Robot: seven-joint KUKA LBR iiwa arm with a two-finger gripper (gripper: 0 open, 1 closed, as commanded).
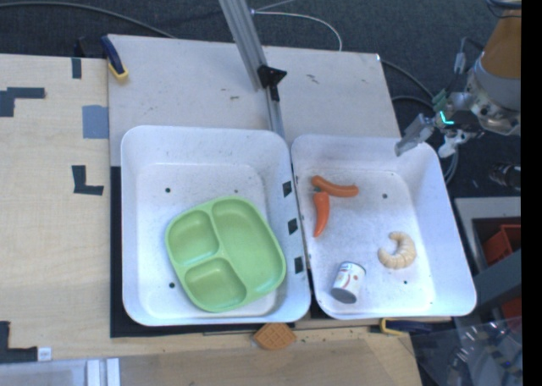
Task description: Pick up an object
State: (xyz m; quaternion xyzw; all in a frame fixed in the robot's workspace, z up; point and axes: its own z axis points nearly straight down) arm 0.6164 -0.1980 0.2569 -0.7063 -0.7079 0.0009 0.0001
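Approach step: claw (421, 137) at upper right of frame over right bin (453, 232) rim, grip state unreadable, must descend toward croissant (398, 250) next.

Both bins are white: the left bin (140, 206) holds a lime-green divided plate (224, 253), the right bin (440, 232) an orange hot dog (335, 187), an orange-red carrot (321, 212), a pale tan croissant (398, 250) and a white can (346, 282) with red markings. The tabletop (51, 206) is light wood with dark grey tape patches. The arm's band (508, 47) is orange.
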